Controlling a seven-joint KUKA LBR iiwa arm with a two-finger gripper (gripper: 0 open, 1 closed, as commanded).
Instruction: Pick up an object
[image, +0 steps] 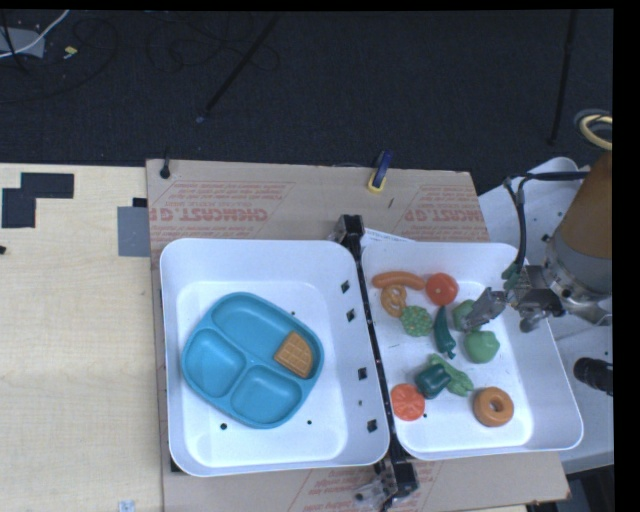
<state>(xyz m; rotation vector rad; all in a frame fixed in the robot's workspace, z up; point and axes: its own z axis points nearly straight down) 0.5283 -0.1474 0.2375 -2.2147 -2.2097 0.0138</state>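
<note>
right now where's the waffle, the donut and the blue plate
waffle (294, 353), camera view, middle of its top face
donut (493, 407), camera view, on its ring, left of the hole
blue plate (212, 355), camera view, floor of its left compartment

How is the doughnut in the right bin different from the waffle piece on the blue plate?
The doughnut is a round ring with a hole; the waffle piece is a flat, roughly square piece with a grid pattern. The doughnut lies on the right bin floor, while the waffle lies on the blue plate in the left bin. Both are orange-brown toy foods.
</note>
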